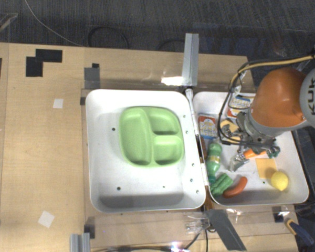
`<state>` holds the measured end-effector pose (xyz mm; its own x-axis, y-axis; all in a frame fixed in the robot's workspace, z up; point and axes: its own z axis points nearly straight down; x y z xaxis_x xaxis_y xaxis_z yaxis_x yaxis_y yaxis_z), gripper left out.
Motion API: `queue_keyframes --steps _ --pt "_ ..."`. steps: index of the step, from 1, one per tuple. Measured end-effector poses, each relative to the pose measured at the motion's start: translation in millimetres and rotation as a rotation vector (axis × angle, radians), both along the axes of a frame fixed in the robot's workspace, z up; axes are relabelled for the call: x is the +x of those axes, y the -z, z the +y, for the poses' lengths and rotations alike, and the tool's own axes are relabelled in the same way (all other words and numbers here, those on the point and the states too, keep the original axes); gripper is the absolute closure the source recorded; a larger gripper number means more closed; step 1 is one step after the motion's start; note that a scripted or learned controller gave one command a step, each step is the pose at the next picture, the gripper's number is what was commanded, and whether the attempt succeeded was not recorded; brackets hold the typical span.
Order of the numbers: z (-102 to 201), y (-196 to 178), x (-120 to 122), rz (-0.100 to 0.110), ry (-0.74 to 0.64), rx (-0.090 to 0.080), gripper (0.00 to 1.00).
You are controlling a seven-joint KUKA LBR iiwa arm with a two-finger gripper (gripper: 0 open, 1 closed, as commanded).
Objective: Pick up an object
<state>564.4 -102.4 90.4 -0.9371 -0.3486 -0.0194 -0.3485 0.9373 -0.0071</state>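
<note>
The right bin [300, 190] holds several small items. A green bottle [214, 159] lies along its left wall, with a green vegetable [220, 183] and a red sausage-shaped piece [235, 187] near the front. A yellow lemon [279, 180] and a flat orange-yellow slice [265, 167] sit at the front right. A red and white packet [207, 125] and a small can [238, 103] lie toward the back. My gripper [248, 155] hangs low over the bin's middle, under the orange wrist band [277, 100]. It is just left of the slice, beside a small orange piece [256, 152].
The left bin [100, 182] carries a green divided plate [150, 135]. A metal post [190, 62] stands at the back between the bins. Cables [236, 83] loop off the wrist over the right bin's back. Bare bench extends to the left.
</note>
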Motion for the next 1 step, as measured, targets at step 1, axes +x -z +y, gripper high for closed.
queue_keyframes --steps 1 --pt "-7.3 -0.6 -30.6 -0.001 0.056 0.001 0.00"
